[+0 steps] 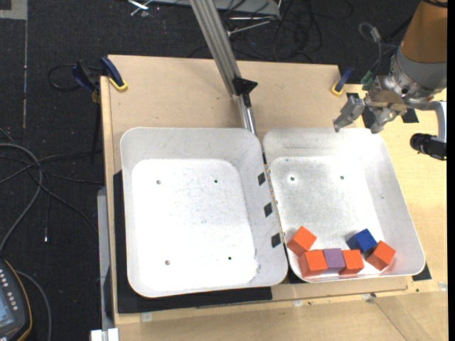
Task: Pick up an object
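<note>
**Jaws spread above the right bin, blocks bunched at its lower edge**

Jaws of the gripper hang spread and hold nothing at the upper right of the frame, over the far rim of the right bin, well apart from the blocks. Six blocks crowd the bin's lower wall: four orange blocks, one purple block, one blue block. The left bin shares the counter.

5 blocks in right bin.
</note>
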`<action>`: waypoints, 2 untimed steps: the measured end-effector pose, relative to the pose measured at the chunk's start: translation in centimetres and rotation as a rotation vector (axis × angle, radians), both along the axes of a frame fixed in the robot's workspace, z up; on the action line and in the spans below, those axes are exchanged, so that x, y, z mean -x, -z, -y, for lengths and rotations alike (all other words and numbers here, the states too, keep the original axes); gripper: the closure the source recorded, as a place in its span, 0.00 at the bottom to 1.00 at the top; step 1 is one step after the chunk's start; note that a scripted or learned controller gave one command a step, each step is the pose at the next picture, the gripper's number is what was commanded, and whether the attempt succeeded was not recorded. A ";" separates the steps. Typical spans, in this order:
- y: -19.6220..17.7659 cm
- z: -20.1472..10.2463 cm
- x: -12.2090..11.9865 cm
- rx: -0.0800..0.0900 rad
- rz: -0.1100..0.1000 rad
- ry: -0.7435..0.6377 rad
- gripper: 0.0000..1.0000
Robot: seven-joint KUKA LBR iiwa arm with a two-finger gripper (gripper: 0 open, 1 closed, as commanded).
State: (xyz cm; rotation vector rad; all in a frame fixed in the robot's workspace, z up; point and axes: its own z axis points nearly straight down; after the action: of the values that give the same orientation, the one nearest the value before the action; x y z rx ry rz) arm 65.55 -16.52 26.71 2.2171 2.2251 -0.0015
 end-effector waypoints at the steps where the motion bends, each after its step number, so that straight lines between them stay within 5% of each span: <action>1: -1.1 0.0 -0.1 0.001 0.003 -0.003 1.00; 2: 9.3 -5.6 8.8 -0.005 -0.012 0.003 1.00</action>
State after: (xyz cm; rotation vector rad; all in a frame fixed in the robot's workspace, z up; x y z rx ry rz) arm 56.80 -10.95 17.44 2.2296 2.2301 -0.0095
